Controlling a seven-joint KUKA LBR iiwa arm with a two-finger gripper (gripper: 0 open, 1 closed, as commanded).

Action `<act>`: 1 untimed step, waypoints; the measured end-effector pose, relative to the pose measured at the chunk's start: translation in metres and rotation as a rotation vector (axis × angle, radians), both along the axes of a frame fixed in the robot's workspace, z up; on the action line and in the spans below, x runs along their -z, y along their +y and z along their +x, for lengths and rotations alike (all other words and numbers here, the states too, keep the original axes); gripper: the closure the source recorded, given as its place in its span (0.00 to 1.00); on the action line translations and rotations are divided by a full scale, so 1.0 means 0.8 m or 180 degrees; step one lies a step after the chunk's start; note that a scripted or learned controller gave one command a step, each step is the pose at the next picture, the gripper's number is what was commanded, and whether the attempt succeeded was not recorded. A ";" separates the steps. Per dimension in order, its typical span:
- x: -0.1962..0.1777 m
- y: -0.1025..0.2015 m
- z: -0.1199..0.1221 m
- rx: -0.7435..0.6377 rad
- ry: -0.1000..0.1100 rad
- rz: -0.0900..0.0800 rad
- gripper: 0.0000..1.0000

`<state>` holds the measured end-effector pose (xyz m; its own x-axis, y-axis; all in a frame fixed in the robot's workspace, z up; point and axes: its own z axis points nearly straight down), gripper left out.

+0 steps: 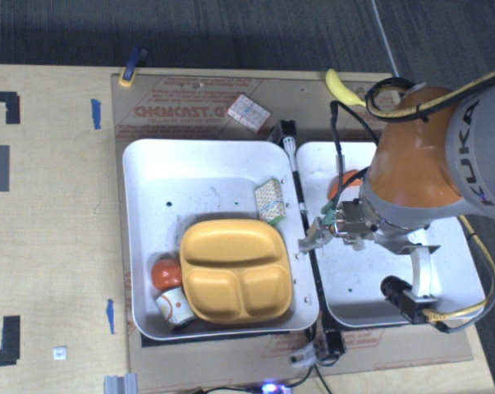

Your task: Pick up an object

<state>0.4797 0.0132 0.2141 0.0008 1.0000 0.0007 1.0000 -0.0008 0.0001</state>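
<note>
Arm positioned over the right bin (469, 290); no object is seen in the jaws.
The gripper (317, 230) is observed at the divide between bins; jaw state cannot be told. A yellow tray (235, 269), red ball (165, 272), small cup (175, 305) and patterned packet (270, 200) are located in the left bin (148, 179), just beside the gripper, the tray nearest.

We see the bench (50, 220) evenly and brightly lit from above, its pale wood almost flat in tone. The white bins (148, 220) glare a little, losing detail on their floors. A dark band of shadow lies across the carpet (190, 15) just beyond the bench's far edge. The tray (235, 271) casts only a thin shadow. Focus is fair, though fine print on the cardboard (181, 105) blurs.
</note>
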 end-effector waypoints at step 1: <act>0.000 0.000 0.000 0.0000 0.0000 0.0000 0.00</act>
<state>0.4797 0.0132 0.2141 0.0008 1.0000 0.0007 1.0000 -0.0008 0.0001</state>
